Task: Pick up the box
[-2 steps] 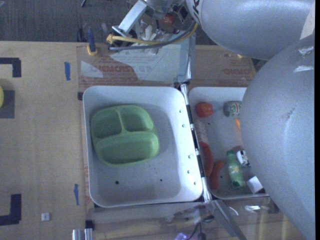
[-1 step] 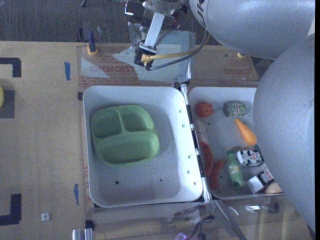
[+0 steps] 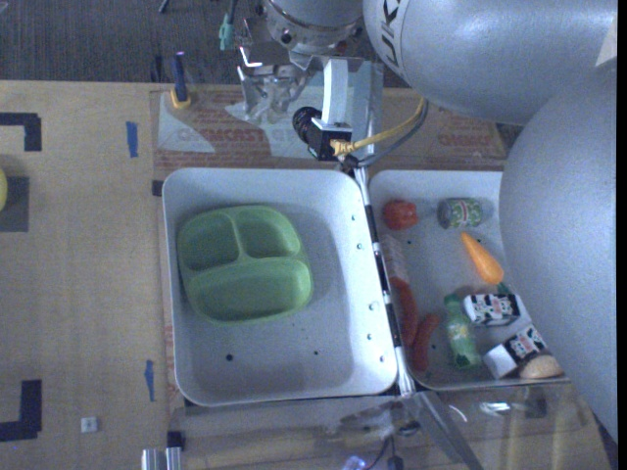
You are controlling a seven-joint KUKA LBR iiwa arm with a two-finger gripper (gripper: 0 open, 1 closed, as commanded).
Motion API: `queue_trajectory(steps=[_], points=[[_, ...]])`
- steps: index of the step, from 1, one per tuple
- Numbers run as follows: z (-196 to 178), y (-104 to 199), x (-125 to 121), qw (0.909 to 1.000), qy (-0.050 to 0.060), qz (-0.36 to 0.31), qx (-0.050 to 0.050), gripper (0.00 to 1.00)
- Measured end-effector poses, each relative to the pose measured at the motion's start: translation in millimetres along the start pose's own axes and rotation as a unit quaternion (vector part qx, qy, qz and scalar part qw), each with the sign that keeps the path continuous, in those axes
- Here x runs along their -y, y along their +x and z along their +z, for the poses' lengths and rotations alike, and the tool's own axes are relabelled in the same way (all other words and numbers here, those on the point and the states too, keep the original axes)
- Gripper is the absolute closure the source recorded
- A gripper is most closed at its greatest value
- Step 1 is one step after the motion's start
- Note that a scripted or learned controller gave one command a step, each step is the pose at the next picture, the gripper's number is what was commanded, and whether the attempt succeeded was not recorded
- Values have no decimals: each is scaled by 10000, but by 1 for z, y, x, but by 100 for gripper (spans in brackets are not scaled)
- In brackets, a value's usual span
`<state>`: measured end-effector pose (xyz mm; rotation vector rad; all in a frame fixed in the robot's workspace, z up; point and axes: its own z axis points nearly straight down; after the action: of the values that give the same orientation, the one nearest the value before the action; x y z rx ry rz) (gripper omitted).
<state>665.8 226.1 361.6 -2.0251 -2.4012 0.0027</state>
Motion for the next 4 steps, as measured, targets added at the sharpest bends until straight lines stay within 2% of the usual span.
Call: queue_trajectory(steps=[1,2,3,4], points=[[-57,-9,1,9628,-42,-2703,6,100],[-21,-11,11,9938,-5,-1114,0,100],[-43,-21,2,9500,-44,-3121,7,100],[-48,-8,36,9946,-6,-1040,-1,100]])
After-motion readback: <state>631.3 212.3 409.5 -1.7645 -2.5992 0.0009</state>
